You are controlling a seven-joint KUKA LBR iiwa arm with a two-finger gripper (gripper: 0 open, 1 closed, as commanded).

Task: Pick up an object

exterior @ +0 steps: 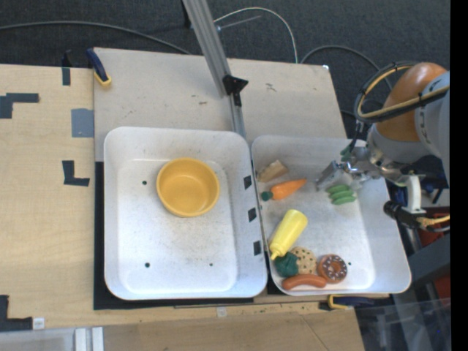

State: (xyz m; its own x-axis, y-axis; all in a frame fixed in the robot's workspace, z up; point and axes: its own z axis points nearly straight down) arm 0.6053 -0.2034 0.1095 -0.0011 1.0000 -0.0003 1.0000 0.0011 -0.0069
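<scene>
Green pea pod [340, 194] at three o'clock in right bin [380, 229], gripper [338, 174] just above, jaw state indiscernible, carrot [285, 189] nearby.

Dark carpet floor [329, 13], light wooden bench [36, 196], grey board [161, 86], white cables [256, 13]

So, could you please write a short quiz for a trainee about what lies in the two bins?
1. True or false: the yellow bowl stands in the left bin.
2. Which item lies closest to the gripper?
A. the donut
B. the green pea pod
C. the yellow bottle
3. Fill in: the carrot lies just below the ____ wedge.

Key: 1 true; 2 B; 3 tan. All items except the bowl lie in the right bin.
</scene>
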